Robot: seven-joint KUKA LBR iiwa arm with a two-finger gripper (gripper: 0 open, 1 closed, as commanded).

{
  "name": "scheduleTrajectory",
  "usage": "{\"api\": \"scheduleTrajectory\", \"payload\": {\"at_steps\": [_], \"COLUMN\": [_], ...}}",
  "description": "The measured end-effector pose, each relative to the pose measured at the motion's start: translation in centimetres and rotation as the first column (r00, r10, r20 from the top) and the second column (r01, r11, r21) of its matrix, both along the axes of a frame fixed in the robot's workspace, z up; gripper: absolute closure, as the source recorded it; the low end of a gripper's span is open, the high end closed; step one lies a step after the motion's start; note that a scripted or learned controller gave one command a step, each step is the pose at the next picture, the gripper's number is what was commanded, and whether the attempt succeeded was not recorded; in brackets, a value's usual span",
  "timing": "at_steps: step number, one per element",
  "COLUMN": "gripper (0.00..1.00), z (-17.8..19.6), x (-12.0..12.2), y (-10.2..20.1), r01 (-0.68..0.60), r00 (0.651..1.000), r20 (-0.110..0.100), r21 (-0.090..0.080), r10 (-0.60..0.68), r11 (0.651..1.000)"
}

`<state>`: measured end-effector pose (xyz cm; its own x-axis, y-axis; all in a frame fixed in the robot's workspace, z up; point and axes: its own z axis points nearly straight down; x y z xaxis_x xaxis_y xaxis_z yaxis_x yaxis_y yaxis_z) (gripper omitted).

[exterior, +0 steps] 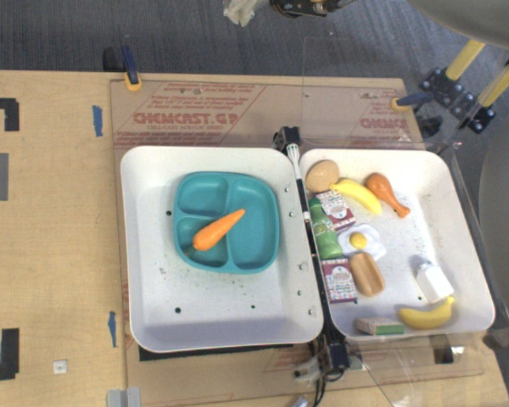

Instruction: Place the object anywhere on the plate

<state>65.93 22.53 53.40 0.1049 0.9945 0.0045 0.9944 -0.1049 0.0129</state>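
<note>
A: How many bins are on the desk?

B: Two white bins, touching along the middle. The left bin has one teal plate with several compartments. One carrot lies on the plate, slanted across the divider between compartments.

A: So the object is on the plate already?

B: Yes, the carrot rests there, and nothing touches it.

A: And the right bin?

B: I count ten things. At the far side: one brown round bun, one yellow banana, one chicken drumstick. Along the left wall: two small cartons, one nearer than the other, and one green piece between them. In the middle: one fried egg and one hot dog. Near the right corner: one white block, one second banana, and one flat bar at the near wall.

A: Where is open room?

B: In the left bin, all around the plate, mostly near and left. In the right bin, the right side by the far wall.

A: The gripper?

B: I cannot tell the state of the fingers.
</note>
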Motion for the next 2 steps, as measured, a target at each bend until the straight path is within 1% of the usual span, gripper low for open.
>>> {"api": "scheduleTrajectory", "payload": {"at_steps": [1,2], "gripper": [1.0,1.0], "z": [-19.2,-29.6], "x": [-2.6,0.0], "y": [0.0,-0.1], "r01": [0.193,0.242], "r00": [0.981,0.97], "r20": [-0.028,-0.03], "r21": [-0.012,-0.013], "r10": [-0.194,-0.243], "r11": [0.981,0.97]}}
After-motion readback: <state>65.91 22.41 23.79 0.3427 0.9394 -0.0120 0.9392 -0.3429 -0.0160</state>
